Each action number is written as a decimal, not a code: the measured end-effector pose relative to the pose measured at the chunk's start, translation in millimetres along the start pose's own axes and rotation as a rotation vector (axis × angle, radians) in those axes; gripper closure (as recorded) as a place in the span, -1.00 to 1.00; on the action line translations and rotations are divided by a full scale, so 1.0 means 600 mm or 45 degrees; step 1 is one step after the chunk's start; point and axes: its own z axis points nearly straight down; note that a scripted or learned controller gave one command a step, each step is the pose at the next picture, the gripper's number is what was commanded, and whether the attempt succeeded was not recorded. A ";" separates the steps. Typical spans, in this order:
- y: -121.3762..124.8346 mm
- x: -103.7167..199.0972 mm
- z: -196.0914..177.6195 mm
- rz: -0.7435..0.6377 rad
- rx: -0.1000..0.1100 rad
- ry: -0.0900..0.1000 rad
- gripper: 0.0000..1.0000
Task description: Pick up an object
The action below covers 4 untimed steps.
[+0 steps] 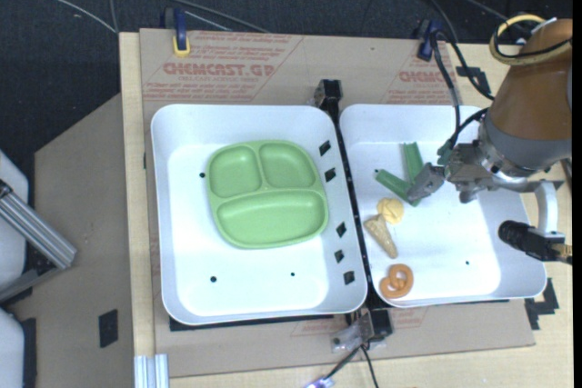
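Note:
The right bin point(459, 263) holds several small items. Two dark green pieces lie near its upper left, one upright-looking point(412, 157) and one flat point(391, 182). Below them are a pale yellow lump point(392, 210), a tan cone-shaped piece point(383, 237) and an orange ring point(396, 281). My gripper point(423, 186) hangs low over the bin, right beside the green pieces and partly covering the flat one. Nothing is visibly held.
The left bin point(182, 277) carries a light green divided plate point(266, 194). A black divider with clips point(341, 195) runs between the bins. The arm's orange band point(536, 86) and grey wrist cover the right bin's upper right corner. Cables cross the dark floor behind.

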 end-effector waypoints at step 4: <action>0.013 0.009 0.180 -0.001 -0.020 -0.005 -1.00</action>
